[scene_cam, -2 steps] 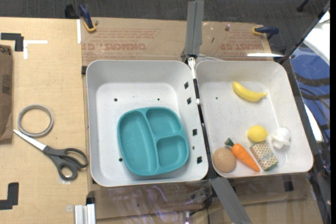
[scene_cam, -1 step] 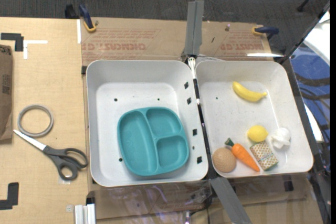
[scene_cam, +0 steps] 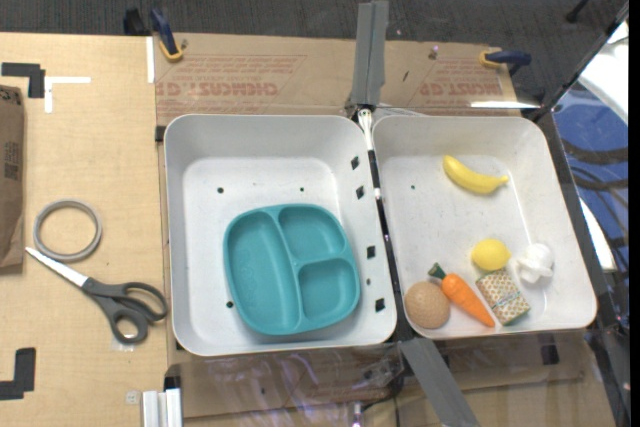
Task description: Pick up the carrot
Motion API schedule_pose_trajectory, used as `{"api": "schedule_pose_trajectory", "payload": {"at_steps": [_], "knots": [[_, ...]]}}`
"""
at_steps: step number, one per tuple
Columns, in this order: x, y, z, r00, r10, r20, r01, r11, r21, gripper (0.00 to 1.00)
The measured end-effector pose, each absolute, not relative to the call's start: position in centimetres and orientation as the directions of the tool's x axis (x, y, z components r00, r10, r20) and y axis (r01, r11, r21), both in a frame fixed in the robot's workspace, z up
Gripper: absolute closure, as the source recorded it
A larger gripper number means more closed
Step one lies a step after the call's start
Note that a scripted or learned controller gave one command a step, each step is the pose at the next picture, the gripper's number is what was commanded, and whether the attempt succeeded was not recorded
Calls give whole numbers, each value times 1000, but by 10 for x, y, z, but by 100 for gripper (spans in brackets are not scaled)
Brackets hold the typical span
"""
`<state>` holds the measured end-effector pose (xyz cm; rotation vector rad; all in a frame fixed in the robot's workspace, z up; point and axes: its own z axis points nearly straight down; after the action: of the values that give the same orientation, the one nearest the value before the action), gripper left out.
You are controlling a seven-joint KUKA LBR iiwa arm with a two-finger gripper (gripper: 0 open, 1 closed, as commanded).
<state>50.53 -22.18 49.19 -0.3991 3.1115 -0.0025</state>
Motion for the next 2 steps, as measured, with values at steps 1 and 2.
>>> {"api": "schedule_pose_trajectory", "payload": {"at_steps": [1, 2], "knots": [[505, -222, 492, -999, -46, -5, -46, 999, -2, 100], [484, -221, 492, -999, -51, -3, -51, 999, -1, 100]]}}
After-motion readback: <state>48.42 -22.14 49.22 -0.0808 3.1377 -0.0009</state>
